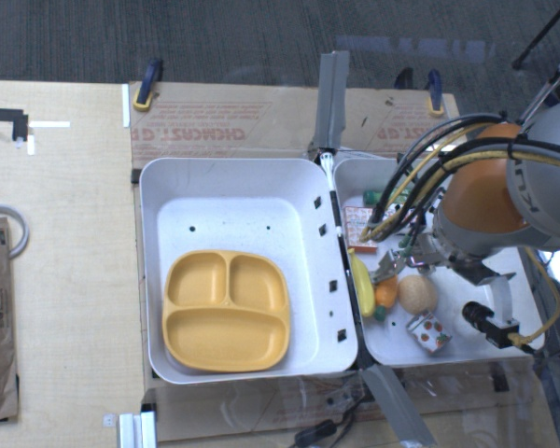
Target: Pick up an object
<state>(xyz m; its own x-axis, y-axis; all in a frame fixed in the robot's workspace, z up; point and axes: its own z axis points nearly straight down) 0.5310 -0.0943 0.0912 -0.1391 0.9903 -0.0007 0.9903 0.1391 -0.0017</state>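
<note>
This is a robotics lab. A cabled arm [504,189] at the frame's right overhangs two white bins [159,250] clamped onto cardboard [233,119] on a wooden bench [65,194].

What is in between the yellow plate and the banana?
In the camera view, bare white bin floor, then the two bins' touching walls, separate the yellow plate from the banana.

The grey metal arm [541,171] wears a glossy orange band [481,194] above its wrist, where black and yellow cables [420,171] loop; smaller fittings below look blurred.
</note>
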